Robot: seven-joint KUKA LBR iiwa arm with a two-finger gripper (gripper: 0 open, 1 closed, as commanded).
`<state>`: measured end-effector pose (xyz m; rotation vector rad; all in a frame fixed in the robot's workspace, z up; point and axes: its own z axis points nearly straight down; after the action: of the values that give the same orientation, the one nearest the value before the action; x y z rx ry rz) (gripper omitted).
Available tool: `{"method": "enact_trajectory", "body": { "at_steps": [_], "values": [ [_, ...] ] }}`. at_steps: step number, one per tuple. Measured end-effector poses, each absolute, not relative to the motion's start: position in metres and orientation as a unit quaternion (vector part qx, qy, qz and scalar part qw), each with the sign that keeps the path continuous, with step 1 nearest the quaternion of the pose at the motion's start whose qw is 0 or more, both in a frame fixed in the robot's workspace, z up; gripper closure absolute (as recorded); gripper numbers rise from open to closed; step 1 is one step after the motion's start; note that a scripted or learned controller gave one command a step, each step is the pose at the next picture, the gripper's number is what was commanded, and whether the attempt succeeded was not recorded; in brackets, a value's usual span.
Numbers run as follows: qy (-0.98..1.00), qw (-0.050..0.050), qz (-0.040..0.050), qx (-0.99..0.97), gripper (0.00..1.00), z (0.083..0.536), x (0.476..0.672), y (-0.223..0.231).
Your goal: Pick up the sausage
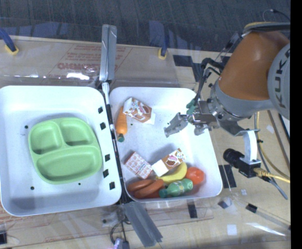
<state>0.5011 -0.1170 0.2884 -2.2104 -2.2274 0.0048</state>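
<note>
The sausage (142, 187) is a reddish-brown link lying along the front wall of the right bin (159, 95), at its left corner. It touches a green vegetable (178, 188) on its right and a small printed box (137, 165) behind it. My gripper (187, 127) hovers over the right middle of the same bin, well behind and to the right of the sausage. Its fingers are open with nothing between them.
A carrot (121, 122) and a printed packet (138, 110) lie at the back left of the right bin. A second box (167, 162), a banana (175, 172) and a tomato (194, 175) crowd the front right. The left bin (11, 191) holds a green divided plate (65, 149).
</note>
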Motion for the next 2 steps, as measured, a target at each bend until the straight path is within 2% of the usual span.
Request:
{"method": "enact_trajectory", "body": {
  "at_steps": [1, 2],
  "values": [
    [-0.792, 0.002, 0.0011, -0.61, 0.0, 0.211, 0.477, -0.111],
    [-0.862, -0.013, -0.0057, -0.507, 0.0, 0.107, 0.486, -0.125]
  ]
}}
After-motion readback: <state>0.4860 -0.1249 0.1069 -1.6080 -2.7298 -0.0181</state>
